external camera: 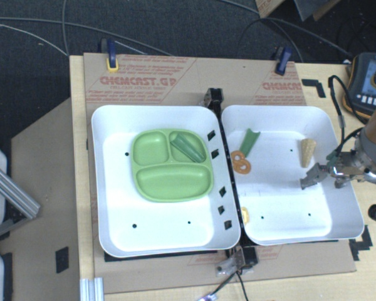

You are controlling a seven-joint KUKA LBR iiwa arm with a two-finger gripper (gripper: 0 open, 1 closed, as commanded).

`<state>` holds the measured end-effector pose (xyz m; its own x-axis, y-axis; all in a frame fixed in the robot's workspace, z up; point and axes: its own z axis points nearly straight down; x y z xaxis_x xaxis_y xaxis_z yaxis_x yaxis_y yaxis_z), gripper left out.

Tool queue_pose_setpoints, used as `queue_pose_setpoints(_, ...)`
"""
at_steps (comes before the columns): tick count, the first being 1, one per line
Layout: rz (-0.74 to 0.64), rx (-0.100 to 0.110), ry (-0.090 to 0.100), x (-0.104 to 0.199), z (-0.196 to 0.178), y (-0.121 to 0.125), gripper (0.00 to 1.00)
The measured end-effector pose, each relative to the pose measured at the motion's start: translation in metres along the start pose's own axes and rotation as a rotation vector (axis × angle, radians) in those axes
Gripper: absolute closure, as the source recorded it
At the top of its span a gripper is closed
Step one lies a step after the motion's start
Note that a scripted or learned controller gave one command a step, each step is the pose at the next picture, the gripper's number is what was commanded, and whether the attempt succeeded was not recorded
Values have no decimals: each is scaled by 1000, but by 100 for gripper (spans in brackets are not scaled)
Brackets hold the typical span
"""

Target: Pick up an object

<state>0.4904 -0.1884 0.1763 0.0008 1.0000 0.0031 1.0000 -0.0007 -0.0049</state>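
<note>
In the right bin (338, 215) a green pod-shaped piece (248, 141) lies near the left wall, with an orange pretzel (240, 162) just below it. A pale beige cone-shaped piece (308, 151) rests toward the right side. My gripper (313, 179) is low over the right bin's floor, just below the beige piece and apart from it. Nothing shows in its grasp. The left bin (113, 224) bears a green divided plate (172, 180) with a darker green item (188, 146) in its upper right compartment.
A small yellow bit (245, 215) sits at the divider between the bins. Black clips (222, 196) line that divider. The arm (370, 149) reaches over the right bin's right wall. Blue clamps (112, 54) hold the cardboard base at the back.
</note>
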Motion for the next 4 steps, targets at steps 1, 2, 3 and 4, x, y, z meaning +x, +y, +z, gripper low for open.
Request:
queue_pose_setpoints(1, -2, 1, 1, 4, 56, 9, 0)
queue_pose_setpoints(2, -1, 1, 0, 5, 94, 8, 0)
queue_pose_setpoints(3, -1, -5, -1, 5, 81, 10, 100)
queue_pose_setpoints(4, -1, -9, -4, 7, 32, 2, 100)
